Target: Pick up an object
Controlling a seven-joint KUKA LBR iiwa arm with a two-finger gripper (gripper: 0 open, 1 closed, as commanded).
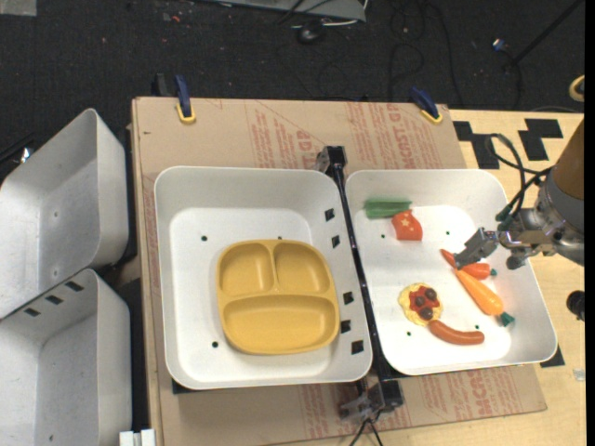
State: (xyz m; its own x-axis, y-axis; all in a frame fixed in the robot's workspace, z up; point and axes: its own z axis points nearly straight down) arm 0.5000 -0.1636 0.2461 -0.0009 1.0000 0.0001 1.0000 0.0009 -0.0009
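Toys lie in the right bin (521,337): a green bean (387,209), a red strawberry (406,226), a small red pepper (468,267), a carrot (482,295), a little pizza (421,303) and a sausage (456,334). The left bin (186,342) has a yellow tray (277,296) in it. Both bins sit on the counter (279,133). The arm (565,189) comes in from the right, and its hand (495,247) hangs over the right bin, just above the pepper and the top of the carrot. The hand looks spread apart, with one finger near the pepper and the other off to the right, and nothing is between them. So I think this is the reaching step, and nothing has been picked up yet. The pepper and the carrot are the closest toys, and they lie touching each other. Next, the hand needs to go down so that one toy sits between the fingers, then squeeze and lift. Two toys so close could make the grab slip, or the hand could push one away.
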